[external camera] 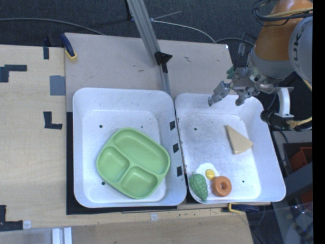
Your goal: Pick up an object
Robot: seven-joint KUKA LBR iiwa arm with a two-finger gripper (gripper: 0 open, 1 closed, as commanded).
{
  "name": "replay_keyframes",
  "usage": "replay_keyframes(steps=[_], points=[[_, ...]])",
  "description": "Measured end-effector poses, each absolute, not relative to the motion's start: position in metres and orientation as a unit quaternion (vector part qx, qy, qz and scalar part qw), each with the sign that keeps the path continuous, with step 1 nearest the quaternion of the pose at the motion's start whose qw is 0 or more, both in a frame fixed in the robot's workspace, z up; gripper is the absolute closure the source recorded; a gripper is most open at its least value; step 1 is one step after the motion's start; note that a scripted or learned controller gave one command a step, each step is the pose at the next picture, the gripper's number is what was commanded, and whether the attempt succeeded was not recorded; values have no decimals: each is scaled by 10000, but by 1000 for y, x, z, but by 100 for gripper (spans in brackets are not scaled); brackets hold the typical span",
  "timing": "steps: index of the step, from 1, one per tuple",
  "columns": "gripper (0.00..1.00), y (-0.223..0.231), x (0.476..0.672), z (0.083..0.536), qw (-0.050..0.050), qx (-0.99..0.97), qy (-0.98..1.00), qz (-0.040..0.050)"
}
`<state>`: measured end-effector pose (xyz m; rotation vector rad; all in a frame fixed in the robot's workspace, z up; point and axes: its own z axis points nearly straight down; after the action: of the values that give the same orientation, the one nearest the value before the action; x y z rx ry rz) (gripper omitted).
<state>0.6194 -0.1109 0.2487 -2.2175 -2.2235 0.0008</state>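
My gripper (227, 96) hangs above the far rim of the right bin (264, 151), its two fingers spread open with nothing between them. Below it in that bin lies a tan cheese wedge (237, 140), toward the right side. At the bin's near edge sit a fried egg (207, 173), a green bumpy vegetable (199, 186) and an orange-brown doughnut (222, 186), close together. The gripper is well apart from all of them.
The left bin (84, 136) holds a green divided plate (133, 162). A grey metal pole (147, 32) slants down to the gap between the bins. The arm's orange band (284, 14) and cables crowd the far right corner.
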Motion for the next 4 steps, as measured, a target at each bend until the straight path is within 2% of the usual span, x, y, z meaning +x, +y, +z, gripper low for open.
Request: replay_keyframes(steps=[1,4], points=[[0,-111,619,249,6,-7060,-7082,3],[0,-118,618,90,25,-7065,-7077,28]])
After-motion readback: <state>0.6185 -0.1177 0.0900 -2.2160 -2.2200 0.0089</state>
